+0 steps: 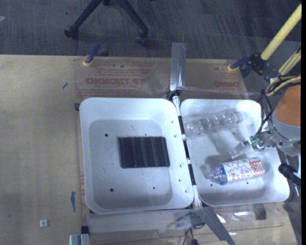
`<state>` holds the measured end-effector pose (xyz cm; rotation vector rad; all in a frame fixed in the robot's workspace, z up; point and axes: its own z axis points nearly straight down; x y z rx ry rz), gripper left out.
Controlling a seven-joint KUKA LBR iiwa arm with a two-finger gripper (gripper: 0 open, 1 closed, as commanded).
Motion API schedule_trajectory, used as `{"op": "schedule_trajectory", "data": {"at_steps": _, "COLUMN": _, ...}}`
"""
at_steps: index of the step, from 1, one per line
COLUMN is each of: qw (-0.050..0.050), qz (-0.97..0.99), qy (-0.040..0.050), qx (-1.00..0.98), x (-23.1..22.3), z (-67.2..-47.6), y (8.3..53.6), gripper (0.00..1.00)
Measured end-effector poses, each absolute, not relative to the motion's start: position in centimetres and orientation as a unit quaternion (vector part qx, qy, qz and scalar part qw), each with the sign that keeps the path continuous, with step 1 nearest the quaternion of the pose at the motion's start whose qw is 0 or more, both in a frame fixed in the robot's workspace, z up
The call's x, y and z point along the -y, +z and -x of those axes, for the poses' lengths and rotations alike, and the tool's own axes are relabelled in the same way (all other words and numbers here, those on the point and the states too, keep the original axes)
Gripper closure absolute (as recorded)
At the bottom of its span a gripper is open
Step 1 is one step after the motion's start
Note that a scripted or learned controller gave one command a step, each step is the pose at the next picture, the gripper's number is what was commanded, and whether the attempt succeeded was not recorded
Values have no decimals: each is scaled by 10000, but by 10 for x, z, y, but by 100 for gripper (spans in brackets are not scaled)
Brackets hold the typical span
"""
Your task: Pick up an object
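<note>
You see 2 plastic bottles in the right bin (pixel 275 189): a clear bottle (pixel 213 123) toward the back, a red-and-white labelled bottle (pixel 237 171) in front. A dark ribbed panel (pixel 143 151) lies in the left bin (pixel 95 148). The arm (pixel 288 115) stands at the right bin's edge.

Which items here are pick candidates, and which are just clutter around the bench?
Pick candidates:
- clear plastic bottle, right bin
- labelled bottle with red-and-white wrap, right bin
- dark ridged block, left bin

Just around:
- yellow pole
- blue clamp
- chair base
</note>
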<state>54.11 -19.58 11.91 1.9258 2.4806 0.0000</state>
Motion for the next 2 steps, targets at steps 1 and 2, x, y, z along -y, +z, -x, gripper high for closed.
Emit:
{"op": "schedule_trajectory", "data": {"at_steps": 1, "qw": -5, "qz": -6264, "qy": 30, "qx": -7795, "x": 215, "z": -491, "y": 90, "gripper": 0}}
{"op": "schedule_trajectory", "data": {"at_steps": 2, "qw": 37, "qz": -6578, "qy": 21, "qx": -7532, "x": 196, "z": -549, "y": 88, "gripper": 0}}
